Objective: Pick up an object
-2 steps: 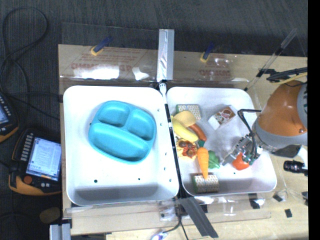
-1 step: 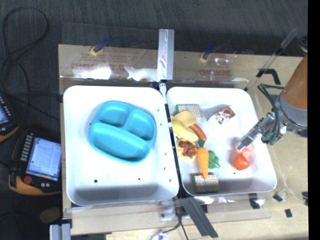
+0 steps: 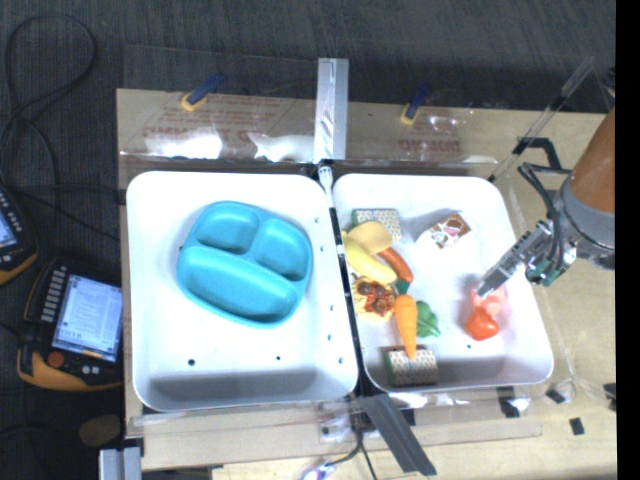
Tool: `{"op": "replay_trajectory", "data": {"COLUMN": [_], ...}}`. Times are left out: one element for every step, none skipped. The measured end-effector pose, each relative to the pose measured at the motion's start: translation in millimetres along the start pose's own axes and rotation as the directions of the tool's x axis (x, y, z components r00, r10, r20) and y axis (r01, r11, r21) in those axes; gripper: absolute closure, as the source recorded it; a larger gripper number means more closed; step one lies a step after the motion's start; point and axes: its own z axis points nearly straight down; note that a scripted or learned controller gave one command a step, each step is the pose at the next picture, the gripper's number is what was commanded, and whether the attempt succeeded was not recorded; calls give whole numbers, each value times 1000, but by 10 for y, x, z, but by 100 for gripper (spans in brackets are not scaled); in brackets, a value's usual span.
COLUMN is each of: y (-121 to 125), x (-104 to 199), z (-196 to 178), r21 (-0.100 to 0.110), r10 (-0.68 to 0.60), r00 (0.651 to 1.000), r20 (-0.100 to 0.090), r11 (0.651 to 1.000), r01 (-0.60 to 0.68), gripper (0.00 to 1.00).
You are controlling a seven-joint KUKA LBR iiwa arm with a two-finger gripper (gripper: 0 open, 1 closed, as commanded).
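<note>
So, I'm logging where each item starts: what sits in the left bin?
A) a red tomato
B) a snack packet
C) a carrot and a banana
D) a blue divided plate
D: the blue divided plate lies alone in the left bin, while the toy food is in the right bin.

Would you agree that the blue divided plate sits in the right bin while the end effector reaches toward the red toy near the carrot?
Not quite: the blue divided plate sits in the left bin, not the right one. The camera view shows it. The rest holds: the end effector reaches toward the red toy in the right bin, near the carrot.
</note>
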Motion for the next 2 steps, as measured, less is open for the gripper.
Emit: {"op": "replay_trajectory", "data": {"y": [-63, 435], "x": [-89, 537], "z": [1760, 833], "r21": [-6, 2], "r10": [73, 280], "r00": [997, 960], "r20": [8, -4], "r11": [997, 960], "r01": [-73, -280], "gripper": [100, 100]}}
